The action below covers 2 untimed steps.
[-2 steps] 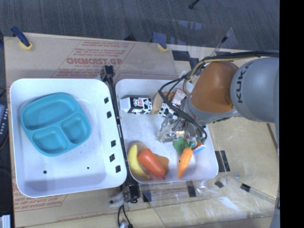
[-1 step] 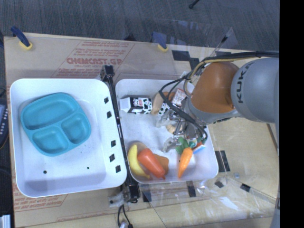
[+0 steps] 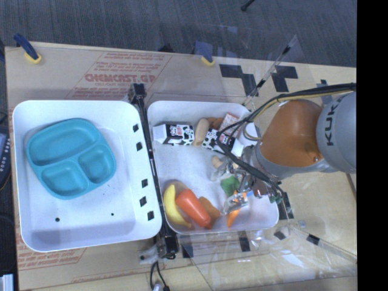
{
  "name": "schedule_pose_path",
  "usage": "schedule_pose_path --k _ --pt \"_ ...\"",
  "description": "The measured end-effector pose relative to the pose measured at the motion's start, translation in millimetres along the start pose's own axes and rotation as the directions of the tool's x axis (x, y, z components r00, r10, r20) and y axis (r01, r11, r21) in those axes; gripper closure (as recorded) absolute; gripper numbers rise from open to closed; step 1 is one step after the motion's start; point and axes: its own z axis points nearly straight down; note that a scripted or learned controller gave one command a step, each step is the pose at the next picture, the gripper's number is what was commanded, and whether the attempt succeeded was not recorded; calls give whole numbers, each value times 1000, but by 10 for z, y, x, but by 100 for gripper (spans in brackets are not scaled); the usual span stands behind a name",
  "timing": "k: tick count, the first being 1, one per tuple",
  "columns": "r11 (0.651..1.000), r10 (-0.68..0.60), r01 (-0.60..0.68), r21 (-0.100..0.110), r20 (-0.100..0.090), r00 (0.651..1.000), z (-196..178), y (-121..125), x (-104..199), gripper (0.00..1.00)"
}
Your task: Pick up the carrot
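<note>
We see the carrot [image 3: 194,208] lying in the right bin [image 3: 182,111] at about 6 o'clock, touching a banana [image 3: 170,206]. The pincer [image 3: 237,197] hangs just beside it at 3 o'clock; whether it is apart or together we cannot tell.

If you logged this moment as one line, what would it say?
arm: over right bin | pincer: low, near carrot | carrot: in bin beside banana

Smooth, glossy white plastic was seen in both bins [image 3: 36,235]. A matt blue plastic sheen was shown by the divided tray [image 3: 70,156]. The carrot [image 3: 193,208] appeared smooth and slightly shiny. Printed brown cardboard [image 3: 91,71] was laid under the bins.
</note>
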Motion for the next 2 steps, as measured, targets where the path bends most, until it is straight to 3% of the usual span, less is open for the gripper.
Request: schedule_pose_path --k 1,2 --pt "1000 -9 9 -2 -2 1000 9 320 190 0" --pt "1000 -15 15 -1 2 1000 -99 323 166 100"
